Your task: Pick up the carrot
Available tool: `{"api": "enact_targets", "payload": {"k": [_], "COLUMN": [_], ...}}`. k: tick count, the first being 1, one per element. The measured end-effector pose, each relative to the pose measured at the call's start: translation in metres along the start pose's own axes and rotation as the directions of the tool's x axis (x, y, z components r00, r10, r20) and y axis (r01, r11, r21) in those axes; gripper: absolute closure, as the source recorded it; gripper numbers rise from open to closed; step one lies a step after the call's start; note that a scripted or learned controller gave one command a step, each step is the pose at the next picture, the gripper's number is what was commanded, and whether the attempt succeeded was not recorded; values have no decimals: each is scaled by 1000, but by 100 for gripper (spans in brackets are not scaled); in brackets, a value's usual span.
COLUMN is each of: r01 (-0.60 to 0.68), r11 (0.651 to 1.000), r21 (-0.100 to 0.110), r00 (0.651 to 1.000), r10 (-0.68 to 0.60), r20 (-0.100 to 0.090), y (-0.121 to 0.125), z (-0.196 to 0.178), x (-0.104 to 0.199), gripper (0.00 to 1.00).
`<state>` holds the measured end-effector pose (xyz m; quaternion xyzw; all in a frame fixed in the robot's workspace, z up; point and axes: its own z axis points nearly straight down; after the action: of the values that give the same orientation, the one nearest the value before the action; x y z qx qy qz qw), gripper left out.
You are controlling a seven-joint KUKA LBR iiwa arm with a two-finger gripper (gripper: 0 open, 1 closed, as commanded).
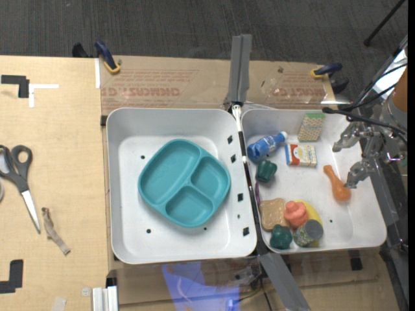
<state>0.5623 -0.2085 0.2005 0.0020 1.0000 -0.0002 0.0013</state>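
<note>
Nothing lifted so far, judging by the lie of things: small orange carrot with a narrow neck and bulbous end point(336, 184) resting on the floor of the right-hand shallow white plastic bin point(363, 229), at about 3 o'clock within that bin, near its right wall. Well apart from the clutter at 6 o'clock there, namely the tan bread-slice toy point(272, 211), the pink-and-yellow toy point(298, 212) and the dark green lump point(281, 237). Still to do: closing on the carrot and raising it clear.

Metal two-finger gripper point(358, 157) poised at the carrot's 1 o'clock, just beside it. Fingers spread apart, one ending up at 12 o'clock of the carrot, the other point(357, 173) close to its fat end; possibly brushing it, too fine to tell. Nothing between them.

Teal three-compartment plate point(185, 183) sitting mid-left bin, untouched.
</note>
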Motion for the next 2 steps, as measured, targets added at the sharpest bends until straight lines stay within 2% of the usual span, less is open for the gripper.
{"api": "enact_targets", "payload": {"k": [1,2], "r01": [116,-21], "r11": [993,1000], "r21": [0,0], "r00": [993,1000], "r10": [-116,21], "r20": [0,3], "y": [49,32], "z": [-3,91], "x": [16,-30], "gripper": [0,0]}}
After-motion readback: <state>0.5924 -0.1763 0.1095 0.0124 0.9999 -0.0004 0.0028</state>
